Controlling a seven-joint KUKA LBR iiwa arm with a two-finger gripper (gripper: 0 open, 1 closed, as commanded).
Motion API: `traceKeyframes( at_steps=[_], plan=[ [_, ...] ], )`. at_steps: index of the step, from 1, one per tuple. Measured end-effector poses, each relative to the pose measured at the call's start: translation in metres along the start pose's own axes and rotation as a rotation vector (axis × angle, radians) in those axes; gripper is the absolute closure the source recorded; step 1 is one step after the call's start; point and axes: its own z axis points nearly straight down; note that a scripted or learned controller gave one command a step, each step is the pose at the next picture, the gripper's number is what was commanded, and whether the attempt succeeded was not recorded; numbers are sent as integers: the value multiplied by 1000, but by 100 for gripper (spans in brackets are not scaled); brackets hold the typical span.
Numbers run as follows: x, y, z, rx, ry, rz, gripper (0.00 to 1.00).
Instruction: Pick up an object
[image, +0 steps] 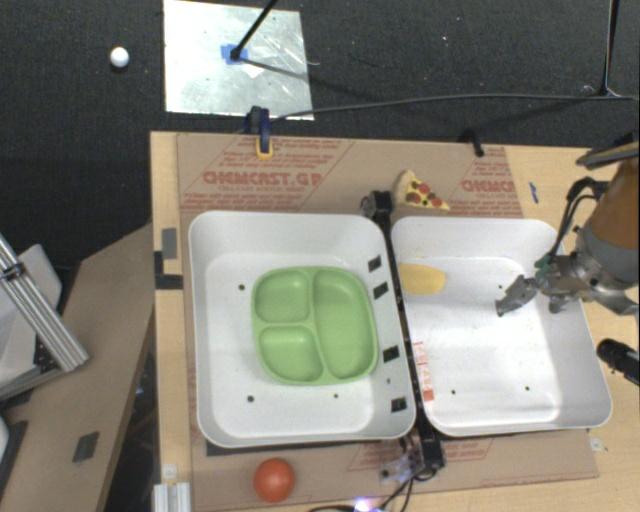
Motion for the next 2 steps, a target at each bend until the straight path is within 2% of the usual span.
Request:
traceKeyframes(
  at_steps=[1, 2],
  plan=[
    [0, 3, -7, -12, -3, -3, 0],
    [2, 4, 35, -10, -2, -2, 0]
  ],
)
